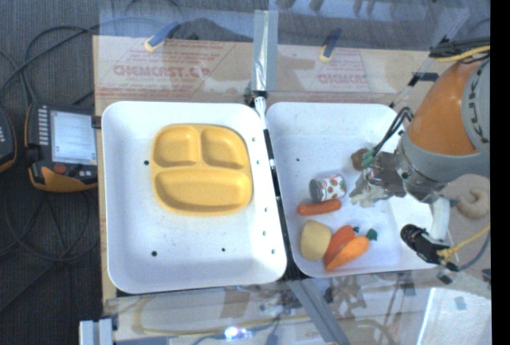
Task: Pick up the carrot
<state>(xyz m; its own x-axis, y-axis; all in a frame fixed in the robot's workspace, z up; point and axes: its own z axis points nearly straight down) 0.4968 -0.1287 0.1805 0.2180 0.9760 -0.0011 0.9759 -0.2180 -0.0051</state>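
**Carrot lies in the right bin, pincer poised nearby**

Camera view: The surface carries two shallow white bins side by side. The left bin holds a yellow divided tray, which sits toward the far half of that bin, with three compartments showing.

The right bin holds the smaller items, all gathered in its near half. The carrot, orange with a small green top at its right end, lies tilted close to the bin's near edge, roughly midway along that edge. Just to its left, touching or nearly touching it, is a pale yellow potato-shaped piece. Beyond these two lies a thin orange-red sausage-like piece, stretched left to right, and just past that a small can on its side with a red and white label.

The arm enters over the right edge of the right bin, its orange band broad above the grey wrist. The pincer hangs over the right half of that bin, to the right of the can and beyond the carrot, apart from the carrot. Whether its fingers are apart or together cannot be told from this angle; nothing is seen between them. A small brownish item sits just beyond the pincer, too blurred to name.
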